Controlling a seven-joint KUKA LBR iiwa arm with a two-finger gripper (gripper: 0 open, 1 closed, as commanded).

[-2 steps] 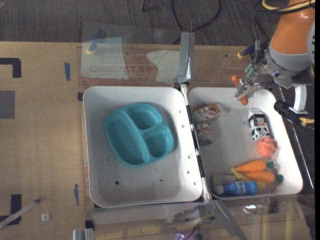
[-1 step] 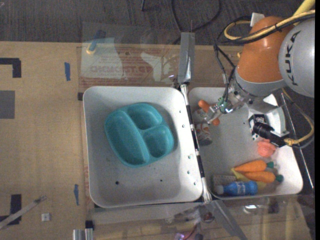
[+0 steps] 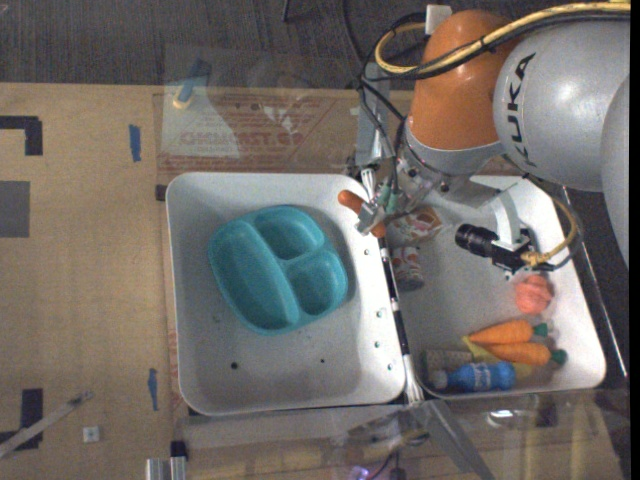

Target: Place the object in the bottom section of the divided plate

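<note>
- Orange object (image 3: 350, 200), small and rounded, sits just past the upper right edge of the divided plate (image 3: 280, 266), close to the rim where the two bins meet, at the tip of the gripper (image 3: 372, 211).
- Gripper tip is partly lost in cables and metal parts; the orange object appears to lie at or between its ends, but contact is not clear enough to call it a hold, and how far the tool stands open I cannot tell.
- Divided plate, teal, lies in the left bin (image 3: 200, 368) with all three sections bare; judging by this, the placing step is not yet done and the carry toward the plate looks to be the step in hand.
- Next move, as I judge it, calls for travel from the plate's upper right edge across to its bottom section, the large compartment on the lower left side, then a lowering and release inside that rim.
- Right bin (image 3: 570, 358), right of the plate, holds carrots (image 3: 512, 340), a blue bottle (image 3: 480, 376) and a pinkish ball (image 3: 534, 293).
</note>
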